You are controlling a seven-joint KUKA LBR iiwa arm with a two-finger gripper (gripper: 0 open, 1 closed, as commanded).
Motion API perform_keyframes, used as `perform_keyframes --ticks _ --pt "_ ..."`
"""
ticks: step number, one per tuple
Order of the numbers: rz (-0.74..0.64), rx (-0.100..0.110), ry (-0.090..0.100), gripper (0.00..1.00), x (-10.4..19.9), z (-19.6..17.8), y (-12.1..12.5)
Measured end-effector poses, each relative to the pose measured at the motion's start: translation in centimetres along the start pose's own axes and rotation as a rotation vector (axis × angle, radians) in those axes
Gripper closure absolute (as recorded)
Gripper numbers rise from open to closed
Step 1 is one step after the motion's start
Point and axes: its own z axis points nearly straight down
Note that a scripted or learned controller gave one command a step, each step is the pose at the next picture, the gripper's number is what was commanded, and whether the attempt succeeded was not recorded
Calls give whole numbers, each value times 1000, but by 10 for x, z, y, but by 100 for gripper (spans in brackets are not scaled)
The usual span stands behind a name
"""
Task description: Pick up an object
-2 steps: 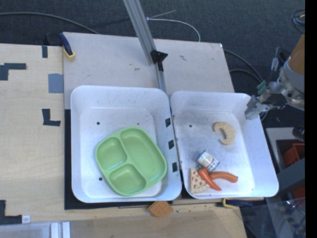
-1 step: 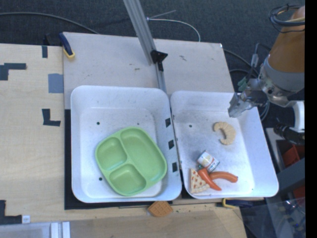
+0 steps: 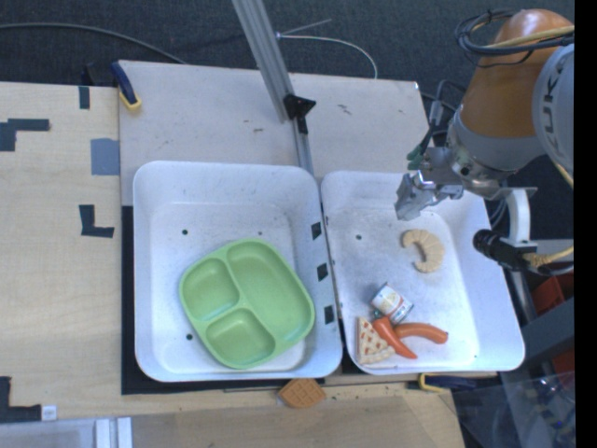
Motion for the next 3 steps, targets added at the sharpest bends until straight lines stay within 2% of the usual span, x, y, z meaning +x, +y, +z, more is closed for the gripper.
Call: perform_keyframes --ticks 1,2,3 --pt "0 0 0 100 48 8 -4" --pt "-1 1 0 100 102 30 3" --pt "-2 -2 0 100 154 26 11"
